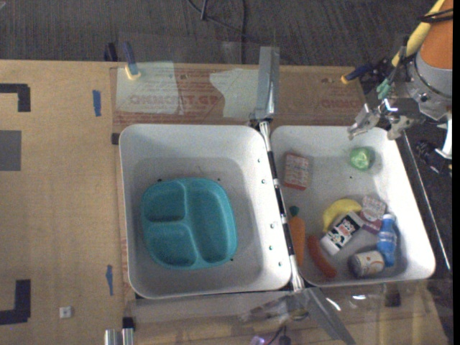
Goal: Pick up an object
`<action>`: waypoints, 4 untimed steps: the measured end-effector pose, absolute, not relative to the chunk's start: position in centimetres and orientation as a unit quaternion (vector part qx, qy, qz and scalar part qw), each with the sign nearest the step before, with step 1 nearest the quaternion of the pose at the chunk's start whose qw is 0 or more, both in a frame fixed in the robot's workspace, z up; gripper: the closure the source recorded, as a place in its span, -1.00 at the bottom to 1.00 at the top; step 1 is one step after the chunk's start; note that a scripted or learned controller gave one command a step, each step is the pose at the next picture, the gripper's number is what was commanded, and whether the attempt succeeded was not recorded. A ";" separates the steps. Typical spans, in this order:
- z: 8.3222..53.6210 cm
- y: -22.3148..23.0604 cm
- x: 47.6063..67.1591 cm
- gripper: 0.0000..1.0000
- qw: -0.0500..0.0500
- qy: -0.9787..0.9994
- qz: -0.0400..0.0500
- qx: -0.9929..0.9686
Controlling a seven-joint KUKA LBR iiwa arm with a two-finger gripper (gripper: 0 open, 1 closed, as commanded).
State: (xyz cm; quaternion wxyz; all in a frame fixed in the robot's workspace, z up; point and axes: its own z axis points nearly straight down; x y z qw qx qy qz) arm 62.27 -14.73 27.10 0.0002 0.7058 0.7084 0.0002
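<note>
The gripper (374, 124) hangs over the far rim of the right bin (417, 214); I cannot tell its state. The green ball (361, 157) lies just below it, probably light and soft, best taken across its middle.

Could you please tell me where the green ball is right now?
The green ball lies in the right bin, near its far right corner, just below the gripper.

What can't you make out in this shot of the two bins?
- Gripper: fingers too small and blurred to judge, camera view.
- Small carton: label unreadable.
- Can: print too blurred.
- Arm: cut off by the top and right edges.
</note>
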 end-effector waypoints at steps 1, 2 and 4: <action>16.3 -18.1 58.7 -1.00 0.001 0.761 0.000 0.649; 8.9 -21.6 64.1 -1.00 0.003 0.767 0.005 0.641; 10.0 -21.8 64.1 -1.00 0.004 0.767 0.004 0.641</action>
